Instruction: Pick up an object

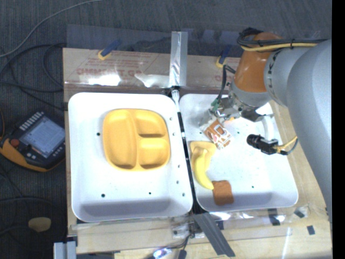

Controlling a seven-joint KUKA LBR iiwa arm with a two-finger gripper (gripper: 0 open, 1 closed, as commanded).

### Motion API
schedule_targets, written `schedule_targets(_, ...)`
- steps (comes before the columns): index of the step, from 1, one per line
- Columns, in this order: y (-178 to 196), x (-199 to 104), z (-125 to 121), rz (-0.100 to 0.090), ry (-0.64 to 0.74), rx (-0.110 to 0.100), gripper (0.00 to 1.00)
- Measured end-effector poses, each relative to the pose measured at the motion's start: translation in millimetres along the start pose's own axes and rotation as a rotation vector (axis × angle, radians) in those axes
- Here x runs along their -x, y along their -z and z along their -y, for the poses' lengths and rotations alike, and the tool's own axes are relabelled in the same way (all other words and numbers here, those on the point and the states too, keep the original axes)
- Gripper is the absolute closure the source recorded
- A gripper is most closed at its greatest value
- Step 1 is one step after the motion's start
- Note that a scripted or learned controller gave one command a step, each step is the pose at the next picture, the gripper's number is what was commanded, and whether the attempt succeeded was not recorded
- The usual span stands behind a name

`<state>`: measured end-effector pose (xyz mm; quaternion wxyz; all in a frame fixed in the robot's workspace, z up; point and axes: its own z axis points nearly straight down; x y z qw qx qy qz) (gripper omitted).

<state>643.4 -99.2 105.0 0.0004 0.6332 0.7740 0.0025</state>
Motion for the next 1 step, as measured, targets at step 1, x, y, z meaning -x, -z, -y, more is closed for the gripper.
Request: schedule_targets(1,78.5,-65.7,-39.1,0.004,-0.027,-0.005,1.0)
